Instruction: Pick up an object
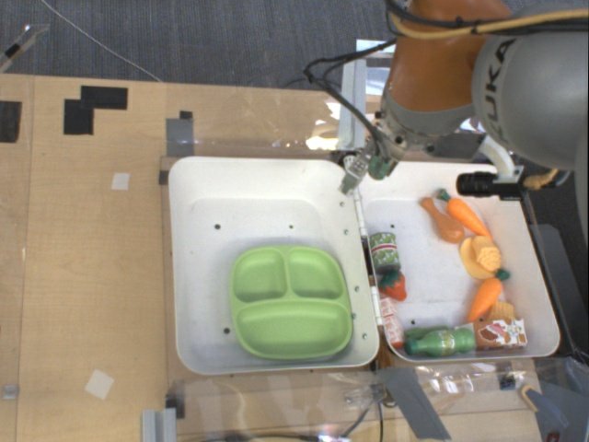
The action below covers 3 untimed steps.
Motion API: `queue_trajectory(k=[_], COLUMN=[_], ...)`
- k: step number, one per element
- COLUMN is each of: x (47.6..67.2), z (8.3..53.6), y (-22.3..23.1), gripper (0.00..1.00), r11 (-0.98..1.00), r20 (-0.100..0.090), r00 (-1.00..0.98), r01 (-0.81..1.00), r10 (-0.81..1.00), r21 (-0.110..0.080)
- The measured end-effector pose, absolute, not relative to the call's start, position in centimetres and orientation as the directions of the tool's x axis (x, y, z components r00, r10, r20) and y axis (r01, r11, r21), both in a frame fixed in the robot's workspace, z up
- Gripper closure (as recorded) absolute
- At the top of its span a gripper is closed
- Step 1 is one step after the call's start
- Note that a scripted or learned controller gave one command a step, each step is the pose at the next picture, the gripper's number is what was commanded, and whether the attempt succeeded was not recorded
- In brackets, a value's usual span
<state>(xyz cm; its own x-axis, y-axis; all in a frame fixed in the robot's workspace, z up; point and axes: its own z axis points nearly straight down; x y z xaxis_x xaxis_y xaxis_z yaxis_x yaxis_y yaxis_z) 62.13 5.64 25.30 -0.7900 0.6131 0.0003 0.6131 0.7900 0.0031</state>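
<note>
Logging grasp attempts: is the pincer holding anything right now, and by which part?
Nothing is held. The pincer hangs over the back edge between the two bins, with no toy between its tips.

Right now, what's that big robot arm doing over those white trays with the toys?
The grey and orange arm reaches in from the right, and its end effector hangs over the wall between the two white bins. The left bin has a green divided plate in it. The right bin has toy food: carrots, a green bottle, a strawberry and a small can. None of the toys is at the end effector.
</note>
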Motion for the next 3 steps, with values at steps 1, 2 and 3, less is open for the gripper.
queue_trajectory(k=[1, 2, 3], x=[65.7, 65.8, 65.6], z=[31.3, 32.6, 42.9], y=[0.2, 0.4, -0.8], gripper=[1.00, 1.00, 1.00], r11=[0.660, 0.666, 0.563], r20=[-0.008, -0.013, -0.010], r00=[-0.660, -0.666, -0.563], r01=[0.751, 0.746, 0.827], r10=[0.751, 0.746, 0.827], r21=[0.008, 0.013, 0.015])
